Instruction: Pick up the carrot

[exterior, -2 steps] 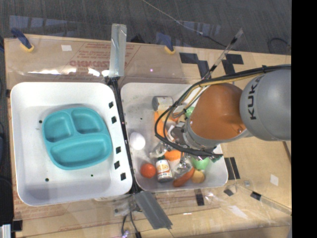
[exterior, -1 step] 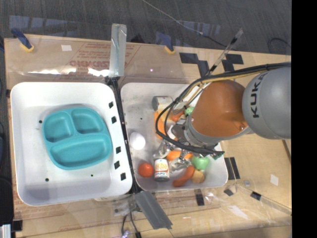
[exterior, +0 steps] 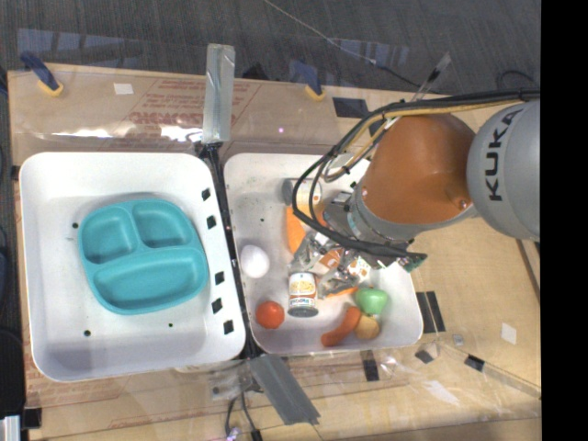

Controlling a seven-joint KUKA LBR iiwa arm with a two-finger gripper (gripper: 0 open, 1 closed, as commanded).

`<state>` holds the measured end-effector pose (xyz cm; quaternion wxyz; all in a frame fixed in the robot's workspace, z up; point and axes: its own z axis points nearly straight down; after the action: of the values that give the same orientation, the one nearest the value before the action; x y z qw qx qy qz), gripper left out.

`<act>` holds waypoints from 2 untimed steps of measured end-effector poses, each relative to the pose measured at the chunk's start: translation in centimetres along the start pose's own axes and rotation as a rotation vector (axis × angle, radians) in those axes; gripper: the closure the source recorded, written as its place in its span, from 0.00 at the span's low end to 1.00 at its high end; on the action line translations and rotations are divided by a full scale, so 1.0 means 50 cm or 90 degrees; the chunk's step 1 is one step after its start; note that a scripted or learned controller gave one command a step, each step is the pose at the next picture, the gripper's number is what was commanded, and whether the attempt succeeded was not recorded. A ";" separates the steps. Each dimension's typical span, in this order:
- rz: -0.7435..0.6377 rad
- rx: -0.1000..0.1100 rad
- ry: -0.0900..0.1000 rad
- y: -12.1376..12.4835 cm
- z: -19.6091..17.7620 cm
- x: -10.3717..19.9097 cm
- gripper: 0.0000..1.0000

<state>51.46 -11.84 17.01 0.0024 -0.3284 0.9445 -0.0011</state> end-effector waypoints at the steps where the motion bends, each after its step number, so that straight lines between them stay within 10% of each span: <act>1: 0.050 0.000 0.000 -0.169 0.154 -0.118 1.00; 2: 0.022 0.002 -0.001 -0.217 -0.001 -0.160 1.00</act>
<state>64.47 -15.42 17.11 0.0042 -0.3123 0.9500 -0.0025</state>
